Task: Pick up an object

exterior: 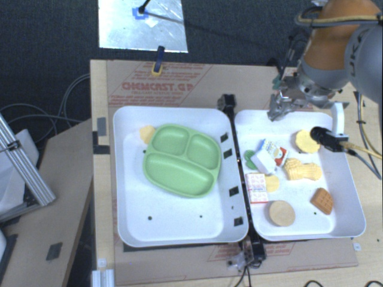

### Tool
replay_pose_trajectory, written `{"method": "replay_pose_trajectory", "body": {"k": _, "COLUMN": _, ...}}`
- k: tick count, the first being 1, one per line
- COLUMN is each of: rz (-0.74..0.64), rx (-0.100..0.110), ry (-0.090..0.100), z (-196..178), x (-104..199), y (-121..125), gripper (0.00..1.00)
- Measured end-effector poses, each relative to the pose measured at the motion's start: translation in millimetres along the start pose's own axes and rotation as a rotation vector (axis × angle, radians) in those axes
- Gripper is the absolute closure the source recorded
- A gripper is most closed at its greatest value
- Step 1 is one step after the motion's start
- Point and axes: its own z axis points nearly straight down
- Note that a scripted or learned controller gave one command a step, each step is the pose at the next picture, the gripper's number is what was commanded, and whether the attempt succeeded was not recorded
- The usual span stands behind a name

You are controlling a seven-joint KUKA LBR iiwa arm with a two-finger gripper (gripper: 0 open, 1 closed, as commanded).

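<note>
— In the right bin, what lies below your pincer?

— Item: small white carton, mid-bin, well apart from my pincer, which hangs over the bin's far rim. Nothing shows between its tips; how wide it stands I cannot tell.

— Surroundings?

— Left of that bin: second bin bearing a green divided tray. Both on a brown board; dark floor beyond.

Dark carpet floor, cardboard-topped bench, reflective sheet.
</note>
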Motion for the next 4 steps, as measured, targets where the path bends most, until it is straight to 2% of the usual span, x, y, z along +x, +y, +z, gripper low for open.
{"method": "replay_pose_trajectory", "body": {"k": 1, "rz": 0.000, "rx": 0.002, "ry": 0.000, "z": 10.0, "x": 26.5, "y": -36.3, "gripper": 1.00}}
{"method": "replay_pose_trajectory", "body": {"k": 2, "rz": -0.001, "rx": 0.002, "ry": 0.001, "z": 2.3, "x": 68.9, "y": -75.7, "gripper": 1.00}}
{"method": "replay_pose_trajectory", "body": {"k": 3, "rz": 0.001, "rx": 0.004, "ry": 0.000, "z": 21.1, "x": 86.6, "y": -104.6, "gripper": 1.00}}
{"method": "replay_pose_trajectory", "body": {"k": 4, "rz": 0.001, "rx": 0.000, "ry": 0.000, "z": 22.6, "x": 92.4, "y": -102.0, "gripper": 1.00}}
